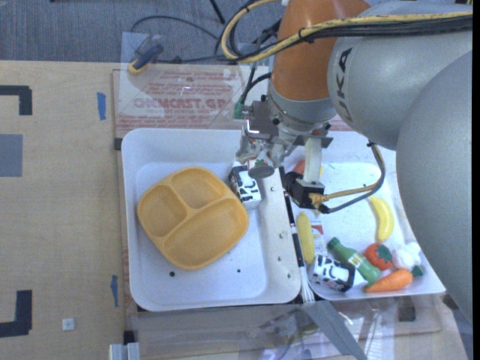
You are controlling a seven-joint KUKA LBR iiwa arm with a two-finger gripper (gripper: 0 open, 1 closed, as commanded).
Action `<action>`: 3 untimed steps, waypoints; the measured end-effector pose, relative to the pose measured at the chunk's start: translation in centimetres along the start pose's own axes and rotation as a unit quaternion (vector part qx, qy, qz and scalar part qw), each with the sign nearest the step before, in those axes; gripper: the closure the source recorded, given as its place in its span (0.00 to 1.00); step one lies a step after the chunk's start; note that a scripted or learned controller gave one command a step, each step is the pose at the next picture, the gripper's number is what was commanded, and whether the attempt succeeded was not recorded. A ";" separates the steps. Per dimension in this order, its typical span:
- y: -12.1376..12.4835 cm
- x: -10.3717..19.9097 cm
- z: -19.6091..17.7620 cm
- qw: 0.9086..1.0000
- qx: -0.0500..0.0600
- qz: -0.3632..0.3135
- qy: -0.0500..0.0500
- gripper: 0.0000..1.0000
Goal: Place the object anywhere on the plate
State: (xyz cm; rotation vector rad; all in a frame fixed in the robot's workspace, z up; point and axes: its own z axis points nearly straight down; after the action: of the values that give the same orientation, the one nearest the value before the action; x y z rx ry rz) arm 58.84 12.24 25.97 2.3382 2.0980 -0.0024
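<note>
A yellow three-compartment plate (193,216) lies in the left white bin (150,152). A small black-and-white toy (246,186) is just off the plate's right rim, near the divider between the bins. My gripper (256,162) is directly above this toy and close to its top. From this angle I cannot tell whether the toy is gripped or rests on the bin floor. The arm's orange band and grey body hide the back of the right bin.
The right bin (352,175) holds a banana (383,217), a yellow corn cob (305,235), a green bottle (345,255), a tomato (379,256), a carrot (390,280) and a second black-and-white toy (331,271). A cable (352,193) loops beside the wrist.
</note>
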 end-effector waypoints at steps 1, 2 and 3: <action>3.3 1.4 13.4 0.999 -0.009 -0.037 0.004 1.00; 0.4 0.3 13.2 0.993 -0.018 -0.115 0.007 1.00; 0.2 0.1 13.7 0.993 -0.013 -0.115 0.005 0.00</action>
State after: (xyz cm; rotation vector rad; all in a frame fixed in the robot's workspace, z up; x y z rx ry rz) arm 59.03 12.33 12.31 2.0735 2.3426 0.0359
